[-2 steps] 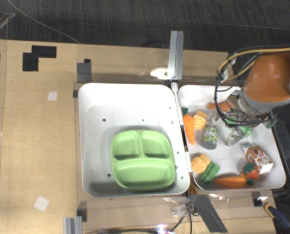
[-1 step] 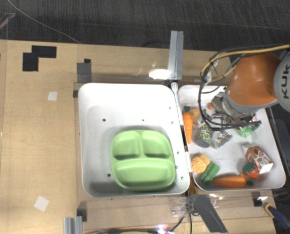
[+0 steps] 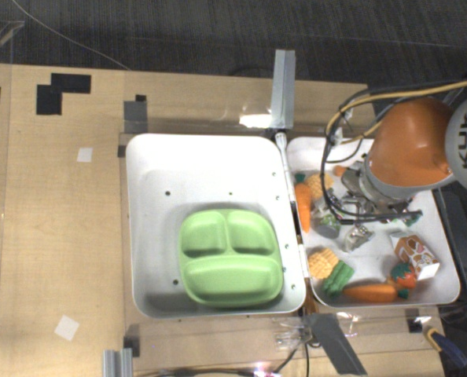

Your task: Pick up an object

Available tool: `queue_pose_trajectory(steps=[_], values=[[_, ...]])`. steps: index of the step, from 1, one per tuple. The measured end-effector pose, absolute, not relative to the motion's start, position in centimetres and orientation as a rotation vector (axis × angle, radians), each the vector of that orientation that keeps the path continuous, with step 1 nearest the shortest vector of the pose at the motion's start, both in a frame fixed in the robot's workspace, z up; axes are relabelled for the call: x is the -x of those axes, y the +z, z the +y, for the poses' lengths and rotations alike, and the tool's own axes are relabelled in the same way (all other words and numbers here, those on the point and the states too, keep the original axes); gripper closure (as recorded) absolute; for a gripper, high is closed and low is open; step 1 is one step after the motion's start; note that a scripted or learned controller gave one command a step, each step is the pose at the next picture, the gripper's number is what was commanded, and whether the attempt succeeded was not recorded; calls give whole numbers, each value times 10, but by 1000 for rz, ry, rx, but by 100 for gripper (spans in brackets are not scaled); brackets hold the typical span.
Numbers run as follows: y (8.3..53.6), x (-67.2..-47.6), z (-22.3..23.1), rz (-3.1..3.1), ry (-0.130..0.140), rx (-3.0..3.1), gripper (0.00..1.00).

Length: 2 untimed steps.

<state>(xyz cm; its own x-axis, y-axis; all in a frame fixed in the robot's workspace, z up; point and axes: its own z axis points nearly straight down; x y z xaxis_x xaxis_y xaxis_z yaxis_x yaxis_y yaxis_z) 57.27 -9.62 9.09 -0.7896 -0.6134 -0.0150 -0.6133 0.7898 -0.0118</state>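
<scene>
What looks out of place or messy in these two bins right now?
Nothing looks spilled or broken. The green tray sits flat but a bit askew in the left bin. The toy food is jumbled in the right bin: a carrot leans along the dividing wall, and the small carton lies tilted near another carrot.

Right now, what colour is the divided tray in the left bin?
Light green; the divided tray shows clearly in the camera view.
</scene>
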Motion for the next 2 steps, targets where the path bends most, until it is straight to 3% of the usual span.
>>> queue_pose_trajectory(steps=[1,2], values=[[91,-520,-127,3000,-11,867,0],[91,-518,-138,3039,-6,711,0]])
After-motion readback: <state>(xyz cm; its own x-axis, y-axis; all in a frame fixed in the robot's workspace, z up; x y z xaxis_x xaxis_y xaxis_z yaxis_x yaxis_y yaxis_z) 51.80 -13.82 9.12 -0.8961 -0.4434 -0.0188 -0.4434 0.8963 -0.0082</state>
